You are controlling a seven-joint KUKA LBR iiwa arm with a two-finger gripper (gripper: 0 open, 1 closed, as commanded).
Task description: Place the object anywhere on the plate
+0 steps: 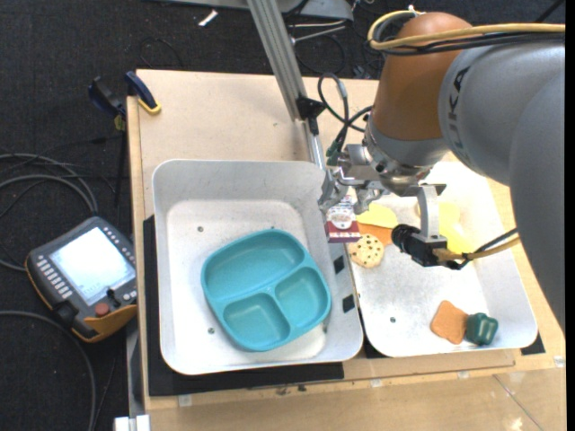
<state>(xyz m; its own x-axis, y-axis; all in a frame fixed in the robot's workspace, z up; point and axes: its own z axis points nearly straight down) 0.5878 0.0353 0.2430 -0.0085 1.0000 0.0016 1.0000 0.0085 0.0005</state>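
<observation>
From the camera above, two white bins sit side by side on the worktop [225,115]. The left bin [180,205] has a blue plate [265,287] with three parts in it. The big grey and orange arm [467,97] reaches down over the wall between the bins. Its claw [343,206] hangs just above the right bin [404,321], and a small red and white thing [342,223] sits right under its tips. I cannot tell if the claw is wide, narrow or holding it. Just beside it are a spotty cookie [367,252] and yellow pieces [458,232]. Near the front of that bin lie an orange piece [447,321] and a green piece [482,329], touching.
</observation>
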